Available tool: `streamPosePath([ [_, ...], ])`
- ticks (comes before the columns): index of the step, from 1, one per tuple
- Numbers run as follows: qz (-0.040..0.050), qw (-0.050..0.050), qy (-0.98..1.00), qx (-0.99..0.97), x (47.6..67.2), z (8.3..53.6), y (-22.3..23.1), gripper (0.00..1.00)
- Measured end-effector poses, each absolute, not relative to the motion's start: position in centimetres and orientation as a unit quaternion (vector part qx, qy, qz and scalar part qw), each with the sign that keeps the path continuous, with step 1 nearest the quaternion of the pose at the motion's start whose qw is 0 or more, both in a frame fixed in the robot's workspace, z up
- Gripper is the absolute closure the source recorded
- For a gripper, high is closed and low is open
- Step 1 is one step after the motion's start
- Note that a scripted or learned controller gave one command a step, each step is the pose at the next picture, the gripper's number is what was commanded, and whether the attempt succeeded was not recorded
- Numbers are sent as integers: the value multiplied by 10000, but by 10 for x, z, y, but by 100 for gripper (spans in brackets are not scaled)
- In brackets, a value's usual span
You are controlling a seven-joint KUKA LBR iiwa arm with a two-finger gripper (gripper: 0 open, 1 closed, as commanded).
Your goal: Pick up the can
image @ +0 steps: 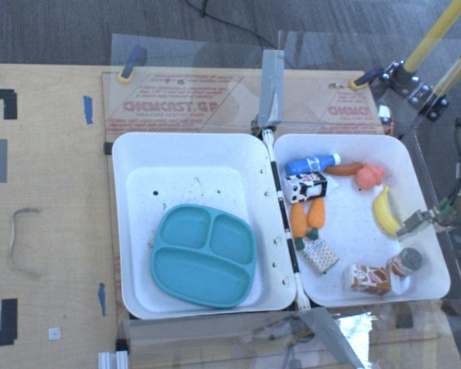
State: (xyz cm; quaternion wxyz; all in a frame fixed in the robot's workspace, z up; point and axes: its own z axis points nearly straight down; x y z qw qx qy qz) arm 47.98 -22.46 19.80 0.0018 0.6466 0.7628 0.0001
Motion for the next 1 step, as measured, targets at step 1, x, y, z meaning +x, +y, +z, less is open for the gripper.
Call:
streamPosePath([
  [1,0,9,7899,6132,512,165,-210,0],
])
